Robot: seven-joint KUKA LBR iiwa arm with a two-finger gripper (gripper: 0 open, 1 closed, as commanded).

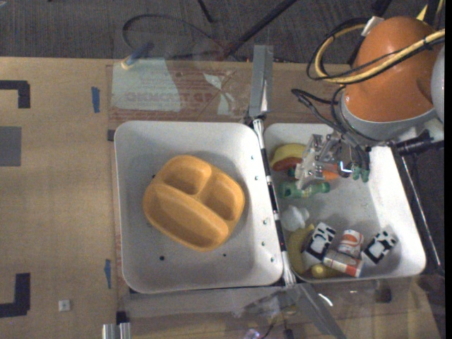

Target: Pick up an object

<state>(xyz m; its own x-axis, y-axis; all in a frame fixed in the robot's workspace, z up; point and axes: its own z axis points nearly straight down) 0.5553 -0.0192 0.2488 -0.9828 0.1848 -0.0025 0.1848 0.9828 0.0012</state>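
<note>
While my gripper [321, 162] hangs low in the right bin [395, 189], I cannot tell if it has hold of anything. Closest to it are the toys right under it: a green one [293, 188], a red one [286, 164] and a yellow one [288, 151], all a little to its left. Farther off, in the left bin [134, 147], lies the orange tray [194, 201].

Single fixed camera above bench [56, 189], looks down at slant. Frame takes in both white bins: left bin [134, 260], right bin [402, 217]. Dark floor shows along top edge. Arm [388, 69] enters from right, close under lens.
</note>
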